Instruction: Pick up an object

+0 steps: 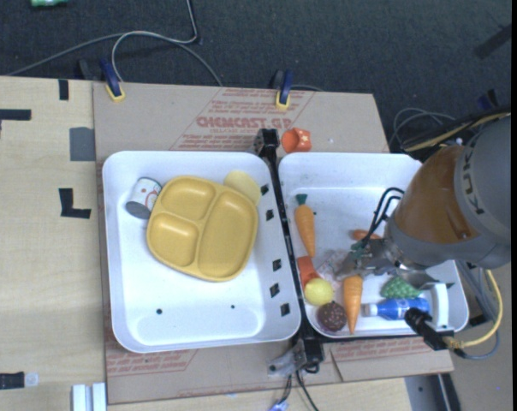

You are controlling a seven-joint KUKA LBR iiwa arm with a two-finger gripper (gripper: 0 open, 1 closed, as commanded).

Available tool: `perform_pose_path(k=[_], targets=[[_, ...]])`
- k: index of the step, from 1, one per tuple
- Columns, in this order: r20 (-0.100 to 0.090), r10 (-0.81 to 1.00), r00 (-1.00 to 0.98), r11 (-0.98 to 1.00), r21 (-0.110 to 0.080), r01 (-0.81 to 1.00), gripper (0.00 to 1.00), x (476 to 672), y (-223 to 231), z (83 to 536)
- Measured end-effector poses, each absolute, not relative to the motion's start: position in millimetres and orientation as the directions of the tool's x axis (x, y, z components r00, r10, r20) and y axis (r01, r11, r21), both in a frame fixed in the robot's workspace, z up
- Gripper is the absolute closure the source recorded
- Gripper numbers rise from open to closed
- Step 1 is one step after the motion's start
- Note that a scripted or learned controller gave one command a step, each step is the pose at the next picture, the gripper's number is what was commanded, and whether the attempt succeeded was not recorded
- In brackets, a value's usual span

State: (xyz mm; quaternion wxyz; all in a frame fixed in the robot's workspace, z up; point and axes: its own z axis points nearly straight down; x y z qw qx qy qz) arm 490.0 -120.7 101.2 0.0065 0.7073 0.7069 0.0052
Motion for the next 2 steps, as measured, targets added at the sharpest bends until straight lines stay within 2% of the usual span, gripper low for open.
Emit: perform_pose_path(k=[1, 2], targets=[[0.0, 1.0, -0.002, 0.002, -0.001, 1.0, 1.0, 483.9, -81.5, 185.8], [0.0, 1.0, -0.002, 0.002, 0.0, 1.0, 1.0, 535.5, -18.9, 209.9]])
